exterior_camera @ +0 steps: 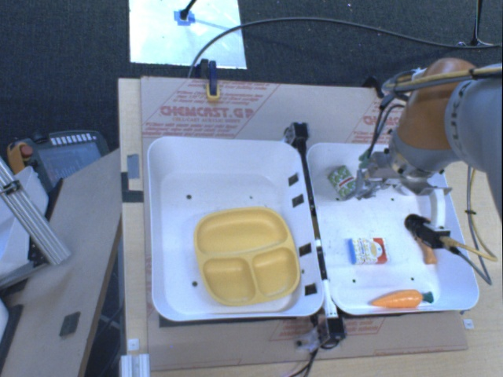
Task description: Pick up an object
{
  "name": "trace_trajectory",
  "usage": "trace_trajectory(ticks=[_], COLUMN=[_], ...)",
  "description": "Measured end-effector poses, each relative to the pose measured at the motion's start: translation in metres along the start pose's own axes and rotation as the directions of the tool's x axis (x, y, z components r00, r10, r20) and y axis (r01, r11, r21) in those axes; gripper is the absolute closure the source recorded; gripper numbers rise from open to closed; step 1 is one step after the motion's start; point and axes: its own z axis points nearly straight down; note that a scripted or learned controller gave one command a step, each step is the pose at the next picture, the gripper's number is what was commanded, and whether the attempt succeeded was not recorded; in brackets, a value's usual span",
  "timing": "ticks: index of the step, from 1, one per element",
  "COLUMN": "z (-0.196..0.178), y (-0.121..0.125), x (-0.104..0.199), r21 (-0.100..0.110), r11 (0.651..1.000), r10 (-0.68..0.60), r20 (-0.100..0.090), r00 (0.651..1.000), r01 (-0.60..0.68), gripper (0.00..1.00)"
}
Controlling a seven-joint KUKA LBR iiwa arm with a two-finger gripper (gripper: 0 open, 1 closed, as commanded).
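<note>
We note both white bins look like smooth, slightly glossy moulded plastic. The yellow divided tray is matt plastic. The carrot appears smooth plastic with a slight sheen. The small carton looks like printed card. Beneath the bins lies a brown paper-faced sheet, printed red, matt.
</note>
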Motion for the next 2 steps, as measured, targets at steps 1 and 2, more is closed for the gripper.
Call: trace_trajectory(ticks=[1, 2], z=[-0.065, -0.109], y=[0.002, 0.004], x=[0.001, 0.001], r21=[-0.004, -0.003], r11=[1.000, 1.000], r10=[-0.003, -0.003], r20=[0.000, 0.000], r00=[1.000, 1.000], r01=[0.003, 0.003], gripper=[1.00, 1.00])
